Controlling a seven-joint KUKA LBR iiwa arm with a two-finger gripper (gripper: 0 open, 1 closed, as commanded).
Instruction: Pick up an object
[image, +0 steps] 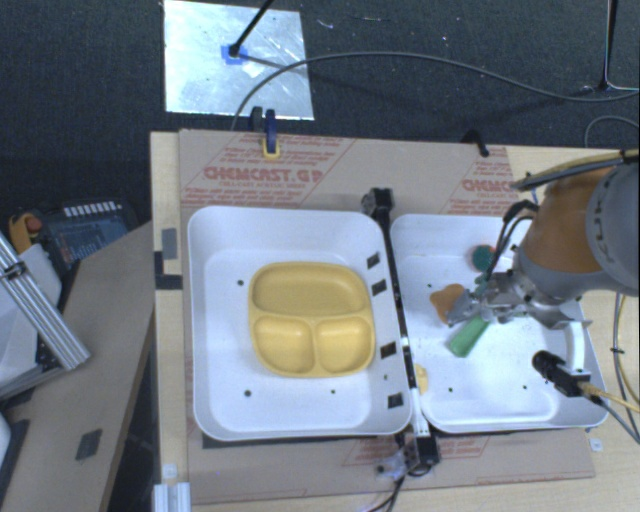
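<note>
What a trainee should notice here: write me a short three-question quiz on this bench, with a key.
1. True or false: the yellow divided tray lies in the right bin.
2. Which item lies nearest the claw? A) green object B) yellow divided tray C) blue clip
3. How many compartments does the tray have?

Key: 1. False; it lies in the left bin. 2. A; an orange piece is close too. 3. Three: one wide, two smaller.
</note>
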